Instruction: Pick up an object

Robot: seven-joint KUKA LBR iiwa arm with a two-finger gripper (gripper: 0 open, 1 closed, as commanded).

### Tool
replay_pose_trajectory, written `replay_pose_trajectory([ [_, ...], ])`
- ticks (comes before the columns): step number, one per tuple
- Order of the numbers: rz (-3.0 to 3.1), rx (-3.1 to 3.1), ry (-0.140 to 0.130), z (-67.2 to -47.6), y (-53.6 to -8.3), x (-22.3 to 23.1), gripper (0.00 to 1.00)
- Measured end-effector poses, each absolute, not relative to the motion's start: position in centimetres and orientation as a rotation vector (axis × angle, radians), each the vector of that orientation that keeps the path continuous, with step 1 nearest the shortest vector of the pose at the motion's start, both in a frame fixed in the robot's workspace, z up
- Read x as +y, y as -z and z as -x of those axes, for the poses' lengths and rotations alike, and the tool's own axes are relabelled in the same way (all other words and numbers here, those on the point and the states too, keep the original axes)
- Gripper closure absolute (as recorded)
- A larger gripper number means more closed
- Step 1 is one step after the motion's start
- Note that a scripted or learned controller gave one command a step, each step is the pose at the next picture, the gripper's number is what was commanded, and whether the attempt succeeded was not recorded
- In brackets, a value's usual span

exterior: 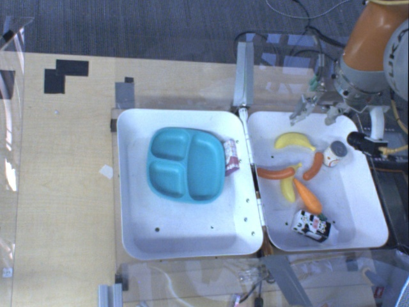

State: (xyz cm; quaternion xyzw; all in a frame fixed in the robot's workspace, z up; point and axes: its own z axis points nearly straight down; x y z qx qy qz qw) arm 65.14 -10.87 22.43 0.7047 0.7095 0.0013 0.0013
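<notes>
Claw: open, holding nothing, above right bin's far edge.
Nearest object: banana, just below claw, sausages close by.
Risk: crowded pile; likely slip or nudged neighbours.

The arm has a rounded, glossy orange band, with pale grey casing beside it carrying part of dark lettering. Below the orange sits a grey metal wrist section. From it hangs the gripper, built of silvery, bare-metal parts with thin angular fingers. A small green spot shows on the metal near the wrist. Thin black cables loop behind the arm, and a black cylindrical part with a yellowish wire juts out beside the wrist.
</notes>
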Motion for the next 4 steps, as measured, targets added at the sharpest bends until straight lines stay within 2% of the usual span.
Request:
replay_pose_trajectory([
  [1, -2.433, 1.985, -0.004, -64.1, -9.9, -10.8, 0.00],
  [2, -2.427, 1.987, -0.013, -64.4, -11.1, -10.6, 1.00],
  [3, -2.651, 1.684, -0.003, -60.3, -14.5, -11.6, 1.00],
  [4, -2.709, 1.587, -0.006, -56.6, -21.9, -6.2, 1.00],
])
